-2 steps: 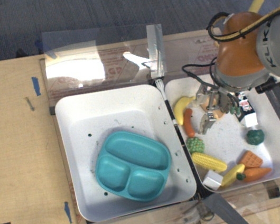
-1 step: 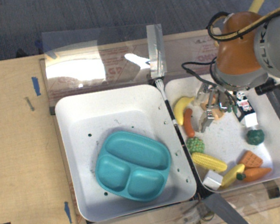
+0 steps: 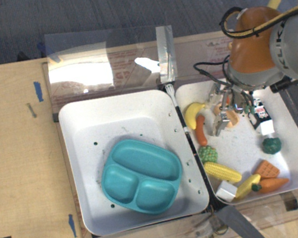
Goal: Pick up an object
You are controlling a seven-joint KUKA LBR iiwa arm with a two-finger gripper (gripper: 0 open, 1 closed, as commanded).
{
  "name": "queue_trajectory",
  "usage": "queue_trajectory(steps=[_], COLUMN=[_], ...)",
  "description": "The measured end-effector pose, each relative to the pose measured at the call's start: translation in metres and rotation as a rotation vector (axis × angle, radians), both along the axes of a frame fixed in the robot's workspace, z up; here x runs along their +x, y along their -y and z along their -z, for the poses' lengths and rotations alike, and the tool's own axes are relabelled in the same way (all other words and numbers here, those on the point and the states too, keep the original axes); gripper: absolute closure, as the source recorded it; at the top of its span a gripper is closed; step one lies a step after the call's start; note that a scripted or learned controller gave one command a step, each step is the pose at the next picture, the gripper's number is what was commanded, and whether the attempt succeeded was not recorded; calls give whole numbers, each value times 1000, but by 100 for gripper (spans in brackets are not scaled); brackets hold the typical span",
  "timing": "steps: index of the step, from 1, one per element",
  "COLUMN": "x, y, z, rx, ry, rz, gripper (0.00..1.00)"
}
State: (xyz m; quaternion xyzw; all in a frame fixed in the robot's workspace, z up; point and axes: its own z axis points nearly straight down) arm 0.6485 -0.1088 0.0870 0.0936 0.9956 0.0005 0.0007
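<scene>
My gripper (image 3: 224,120) hangs low in the right bin (image 3: 296,135), near its back middle, below the orange wrist band. Its fingers (image 3: 218,127) stand open, spread over a small orange piece (image 3: 231,122) on the bin floor. To its left lie a yellow banana (image 3: 193,112) and a red-orange chili (image 3: 201,134). A green leafy toy (image 3: 207,153) and a corn cob (image 3: 222,171) lie toward the front.
At the right bin's front are a white block (image 3: 226,191), a yellow toy (image 3: 247,185), a carrot (image 3: 272,183) and an orange wedge (image 3: 266,169). A dark green ball (image 3: 272,146) and a white block (image 3: 266,128) lie right. A teal divided plate (image 3: 142,175) sits in the left bin (image 3: 76,128).
</scene>
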Motion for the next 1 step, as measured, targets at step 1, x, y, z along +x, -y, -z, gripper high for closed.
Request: queue_trajectory(steps=[1], x=[3], y=[-1], z=[-14], rx=[-2], ry=[13], rz=[-2], gripper=[100])
